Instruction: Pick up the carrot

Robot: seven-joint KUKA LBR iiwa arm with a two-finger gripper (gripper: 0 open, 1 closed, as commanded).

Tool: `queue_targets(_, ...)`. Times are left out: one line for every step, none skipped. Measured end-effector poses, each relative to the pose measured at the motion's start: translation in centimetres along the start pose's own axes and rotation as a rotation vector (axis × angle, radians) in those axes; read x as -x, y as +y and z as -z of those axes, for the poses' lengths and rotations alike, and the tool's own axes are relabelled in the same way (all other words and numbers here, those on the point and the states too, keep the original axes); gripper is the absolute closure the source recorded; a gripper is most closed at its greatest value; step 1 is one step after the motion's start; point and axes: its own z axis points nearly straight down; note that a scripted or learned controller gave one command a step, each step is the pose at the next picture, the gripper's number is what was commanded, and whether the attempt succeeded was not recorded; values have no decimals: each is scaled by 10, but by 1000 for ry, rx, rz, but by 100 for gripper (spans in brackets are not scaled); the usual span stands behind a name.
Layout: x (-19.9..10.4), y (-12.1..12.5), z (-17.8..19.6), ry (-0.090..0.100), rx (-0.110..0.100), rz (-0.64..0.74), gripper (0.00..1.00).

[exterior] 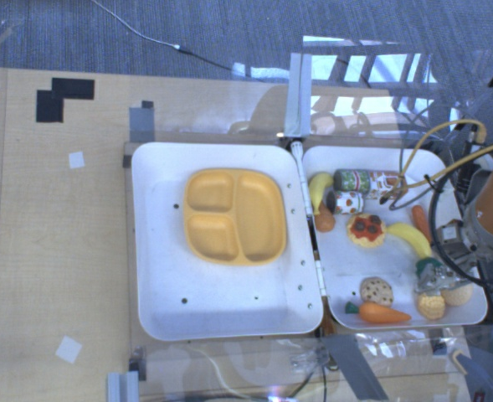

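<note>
The carrot, orange with a green stub at its left end, lies flat near the front edge of the right bin. My arm comes in from the right with cables looped over it. The gripper hangs low over the bin's front right part, to the right of the carrot and a little behind it, apart from it. Nothing shows held in it.
Around the carrot lie a cookie, a yellow corn piece, a banana, a small pizza, a red sausage-like piece, two cans and a second banana. A yellow divided plate sits in the left bin.
</note>
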Motion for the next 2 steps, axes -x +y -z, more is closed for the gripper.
queue_targets(2,-25,-34,8,-18,391,100)
queue_targets(34,-13,92,7,-18,214,100)
